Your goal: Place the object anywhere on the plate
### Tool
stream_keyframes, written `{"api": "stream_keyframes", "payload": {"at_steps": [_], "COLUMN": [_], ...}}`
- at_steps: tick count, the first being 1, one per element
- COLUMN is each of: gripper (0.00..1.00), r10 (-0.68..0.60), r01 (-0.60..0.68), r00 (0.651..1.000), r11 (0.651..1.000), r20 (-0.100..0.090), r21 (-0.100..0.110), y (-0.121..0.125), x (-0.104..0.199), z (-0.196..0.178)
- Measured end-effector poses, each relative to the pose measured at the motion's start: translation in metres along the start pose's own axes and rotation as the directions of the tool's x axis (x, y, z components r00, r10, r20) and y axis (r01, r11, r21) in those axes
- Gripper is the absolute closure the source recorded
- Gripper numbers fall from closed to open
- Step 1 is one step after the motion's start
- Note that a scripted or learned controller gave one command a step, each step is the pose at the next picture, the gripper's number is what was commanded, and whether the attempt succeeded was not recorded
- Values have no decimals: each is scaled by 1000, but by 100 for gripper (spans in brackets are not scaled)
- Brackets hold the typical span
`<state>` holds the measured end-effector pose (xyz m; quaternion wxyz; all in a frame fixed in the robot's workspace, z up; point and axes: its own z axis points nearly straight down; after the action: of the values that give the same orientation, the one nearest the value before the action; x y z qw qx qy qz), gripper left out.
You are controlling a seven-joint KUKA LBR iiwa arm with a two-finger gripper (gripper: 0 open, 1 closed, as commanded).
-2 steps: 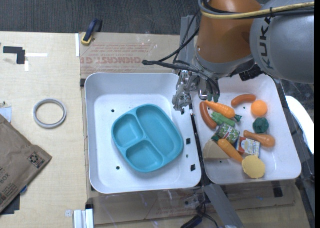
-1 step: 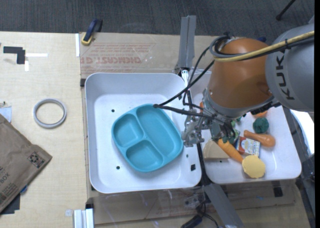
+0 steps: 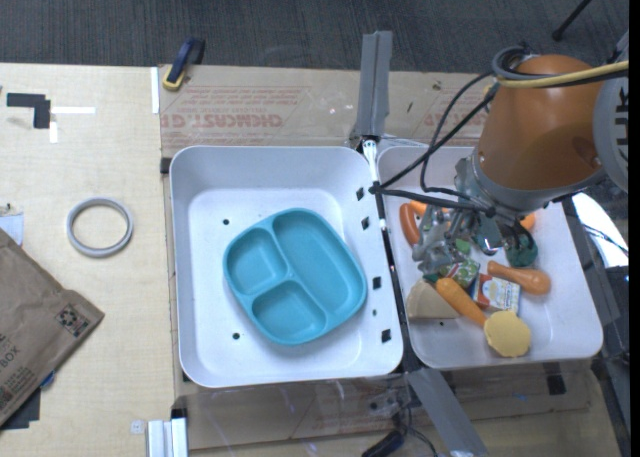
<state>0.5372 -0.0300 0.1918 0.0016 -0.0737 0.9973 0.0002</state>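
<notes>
The object wasn't picked out yet, so here's the pile in the right-hand shallow white bin (image 3: 585, 330): an orange carrot-shaped toy (image 3: 460, 298) lay slanted near the middle, its lower end touching a round pale yellow disc (image 3: 508, 333) at the bin's front. A second orange carrot-like piece (image 3: 520, 276) sat just right of it, beside a small white and red packet (image 3: 497, 294). A tan wedge-shaped piece (image 3: 428, 302) rested against the bin's left wall, and another orange piece (image 3: 411, 222) stood further back along that wall.

The gripper (image 3: 462, 243) was down in that clutter, under the grey and orange arm (image 3: 540, 125), and honestly I couldn't tell how its fingers were set or whether anything was between them, too much stuff jumbled there.

The blue three-compartment plastic plate (image 3: 294, 275) sat in the middle of the left white bin (image 3: 200, 345), nothing on it.

Out on the tabletop (image 3: 80, 145), a grey tape ring (image 3: 100, 226) lay well left of the bins, with a brown cardboard box (image 3: 35, 330) in the near left corner
</notes>
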Motion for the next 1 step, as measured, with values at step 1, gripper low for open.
{"api": "stream_keyframes", "payload": {"at_steps": [1], "gripper": [100], "r10": [-244], "r01": [244], "r00": [970], "r11": [970], "r20": [2], "r21": [-1], "y": [63], "x": [-59], "z": [-25]}}
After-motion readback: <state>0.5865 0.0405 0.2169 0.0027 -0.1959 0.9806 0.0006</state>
